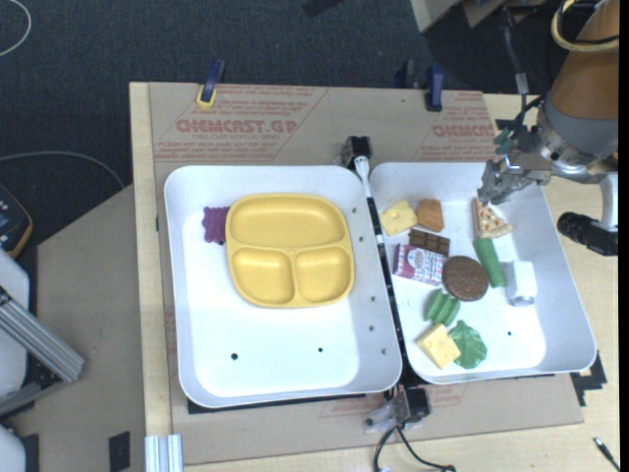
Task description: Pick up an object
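gripper (496, 187): above the right bin's (565, 293) far edge; jaw state: cannot tell.
nearest item: pizza slice (490, 220), just below the jaws.
risk: tip nudges the slice against green stick (488, 261), closing on nothing.

Left shallow plastic bin (197, 293): white, few dark specks.
Right shallow plastic bin (565, 303): white.
Three-compartment plastic tray (290, 249): plain yellow.
Small flat piece beside tray (213, 224): purple.
Round toy patty (465, 277): brown.
Toy pizza slice (490, 220): tan, red spots.
Cheese cube (398, 217): pale yellow.
Leafy toy (468, 344): green.
Arm wrist band (587, 79): orange.
Bench board (295, 121): tan, red lettering.
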Controlling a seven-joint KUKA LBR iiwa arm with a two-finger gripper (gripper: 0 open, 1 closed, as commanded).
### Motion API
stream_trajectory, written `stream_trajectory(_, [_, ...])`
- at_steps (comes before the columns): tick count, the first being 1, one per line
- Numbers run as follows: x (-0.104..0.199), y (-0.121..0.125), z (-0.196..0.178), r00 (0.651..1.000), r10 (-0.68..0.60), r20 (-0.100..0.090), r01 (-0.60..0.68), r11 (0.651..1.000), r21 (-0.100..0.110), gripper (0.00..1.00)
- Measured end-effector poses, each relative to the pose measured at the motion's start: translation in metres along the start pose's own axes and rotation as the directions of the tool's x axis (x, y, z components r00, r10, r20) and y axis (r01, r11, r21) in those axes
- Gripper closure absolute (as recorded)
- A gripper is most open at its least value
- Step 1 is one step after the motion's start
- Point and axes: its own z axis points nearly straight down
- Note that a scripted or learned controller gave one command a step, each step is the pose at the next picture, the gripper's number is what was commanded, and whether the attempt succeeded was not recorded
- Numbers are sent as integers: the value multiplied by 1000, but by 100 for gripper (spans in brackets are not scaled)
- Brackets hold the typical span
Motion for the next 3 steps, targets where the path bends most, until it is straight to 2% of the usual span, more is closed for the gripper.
stream_trajectory(2, [114,17,13,1000,-1,0,1,1000,0,100])
stream_trajectory(3, [162,31,11,1000,-1,1,1,1000,-5,100])
